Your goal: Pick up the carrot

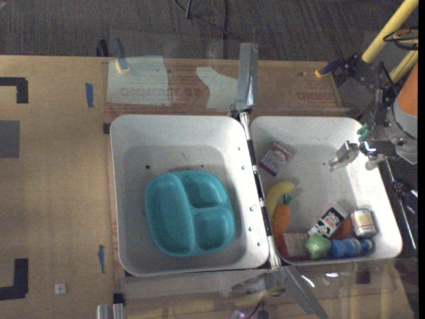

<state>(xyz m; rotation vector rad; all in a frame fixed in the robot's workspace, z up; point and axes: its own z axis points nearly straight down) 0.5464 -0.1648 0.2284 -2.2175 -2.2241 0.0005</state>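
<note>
Plastic bins on a matt, wood-coloured bench (53, 198)

Both bins, left (126, 145) and right (312, 128), look like smooth white plastic with a soft sheen; the teal divided plate (189, 212) appears glossy plastic; the carrot (281, 219) has a smooth, toy-like plastic finish, as does the banana (277, 195); the small can (363, 222) shines like metal; the gripper (343, 155) looks bare, pale metal.

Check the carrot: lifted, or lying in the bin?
Lying in the right bin; the carrot rests beside the banana, gripper well apart.
</note>
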